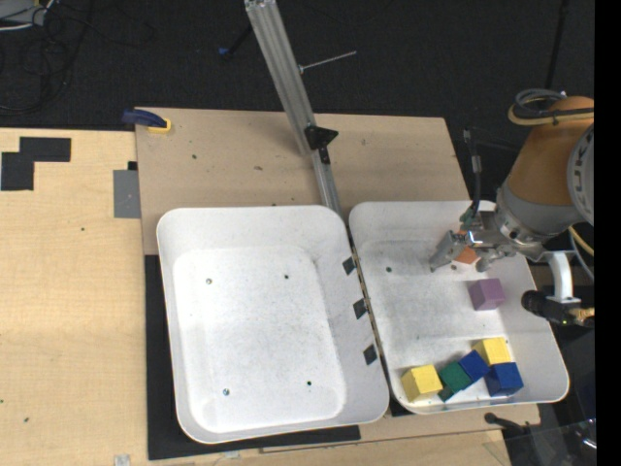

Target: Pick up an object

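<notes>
Right bin (408, 231), near corner: yellow block (421, 381), green block (453, 378), two blue blocks (503, 379), second yellow block (495, 349), clustered. Purple block (486, 292) lies alone farther up. Beyond it, gripper (467, 252) clenched on a small orange object (468, 255), partly hidden between fingers. Arm (548, 178) enters from right, wrist angled down, partly cut off.

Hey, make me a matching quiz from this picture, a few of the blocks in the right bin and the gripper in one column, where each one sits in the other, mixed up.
Things:
1. purple block
2. yellow block
3. green block
4. gripper

Places:
A. between a yellow block and a blue block, by the right bin's near rim
B. over the far part of the right bin, by a small orange object
C. alone, mid-bin, just nearer than the gripper
D. left end of the cluster at the near rim

Pairs: 1-C, 2-D, 3-A, 4-B
</notes>
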`<state>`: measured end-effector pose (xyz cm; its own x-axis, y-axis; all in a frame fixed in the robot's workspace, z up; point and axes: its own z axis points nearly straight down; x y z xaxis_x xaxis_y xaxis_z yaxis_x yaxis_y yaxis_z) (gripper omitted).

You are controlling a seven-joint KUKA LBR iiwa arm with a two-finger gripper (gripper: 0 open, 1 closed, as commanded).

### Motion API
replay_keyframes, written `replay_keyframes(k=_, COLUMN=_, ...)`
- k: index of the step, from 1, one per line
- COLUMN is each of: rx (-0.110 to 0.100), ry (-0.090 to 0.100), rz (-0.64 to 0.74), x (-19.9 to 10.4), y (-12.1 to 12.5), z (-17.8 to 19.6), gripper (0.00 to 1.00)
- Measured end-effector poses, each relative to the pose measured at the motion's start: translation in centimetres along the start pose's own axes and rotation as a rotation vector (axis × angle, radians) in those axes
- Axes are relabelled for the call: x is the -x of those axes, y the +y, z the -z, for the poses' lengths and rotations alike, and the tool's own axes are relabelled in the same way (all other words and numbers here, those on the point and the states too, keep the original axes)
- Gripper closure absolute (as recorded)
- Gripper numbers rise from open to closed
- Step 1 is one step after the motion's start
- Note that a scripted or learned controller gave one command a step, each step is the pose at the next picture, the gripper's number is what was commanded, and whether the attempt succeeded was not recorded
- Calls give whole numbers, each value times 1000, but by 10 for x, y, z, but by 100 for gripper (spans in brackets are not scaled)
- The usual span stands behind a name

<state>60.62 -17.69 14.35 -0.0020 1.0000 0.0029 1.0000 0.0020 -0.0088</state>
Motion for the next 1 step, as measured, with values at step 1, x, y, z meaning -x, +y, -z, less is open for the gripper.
replay_keyframes(k=1, rx=2, ry=-1, rz=-1, x=-1, y=-1, z=-54, gripper=0)
